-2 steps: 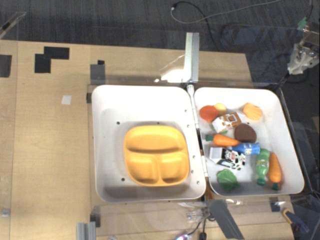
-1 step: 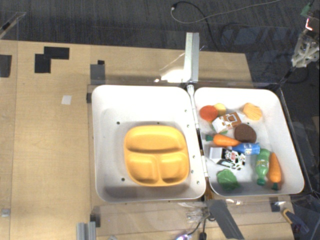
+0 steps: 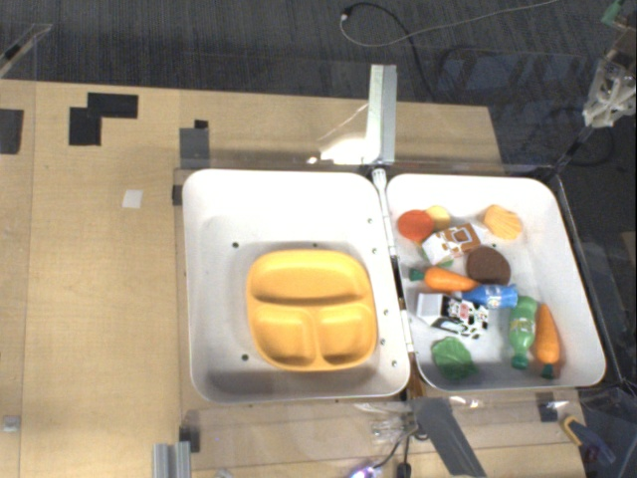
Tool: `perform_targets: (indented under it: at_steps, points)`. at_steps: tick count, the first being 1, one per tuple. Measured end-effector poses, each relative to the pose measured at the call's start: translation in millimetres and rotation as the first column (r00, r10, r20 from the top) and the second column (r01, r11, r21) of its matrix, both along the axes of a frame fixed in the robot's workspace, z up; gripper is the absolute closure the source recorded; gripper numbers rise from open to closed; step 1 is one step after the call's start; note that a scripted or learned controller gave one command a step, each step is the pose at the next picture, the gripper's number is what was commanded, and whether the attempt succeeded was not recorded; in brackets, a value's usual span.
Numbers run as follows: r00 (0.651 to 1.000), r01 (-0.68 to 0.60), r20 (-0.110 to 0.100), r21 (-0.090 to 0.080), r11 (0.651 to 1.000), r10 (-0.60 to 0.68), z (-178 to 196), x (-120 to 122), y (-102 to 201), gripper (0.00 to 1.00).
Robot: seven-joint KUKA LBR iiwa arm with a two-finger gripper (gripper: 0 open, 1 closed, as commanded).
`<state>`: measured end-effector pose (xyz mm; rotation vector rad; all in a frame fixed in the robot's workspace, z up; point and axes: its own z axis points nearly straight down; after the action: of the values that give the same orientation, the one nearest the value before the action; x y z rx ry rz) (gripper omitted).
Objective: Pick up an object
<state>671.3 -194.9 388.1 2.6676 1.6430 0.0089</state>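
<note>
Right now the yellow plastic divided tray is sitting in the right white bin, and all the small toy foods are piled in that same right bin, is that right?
Not quite. The camera view shows the yellow plastic divided tray lying in the left white bin, by itself. The small toy foods, such as the orange carrot and green bottle, are indeed in the right white bin.

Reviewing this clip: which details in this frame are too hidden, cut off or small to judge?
- Gripper, camera view: cut off by the right edge and blurred; finger state unreadable.
- Small carton in the right bin: print too small to read.
- Black-and-white toy: partly covered by the blue item; its shape is unclear.
- Yellow tray: compartment depth unclear from above.
</note>
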Motion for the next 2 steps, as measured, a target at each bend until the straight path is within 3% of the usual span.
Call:
perform_targets:
  at_steps: [2]
  points:
    - [1.000,-0.023,0.009,-0.005,1.000,0.023,24,3,5,1.00]
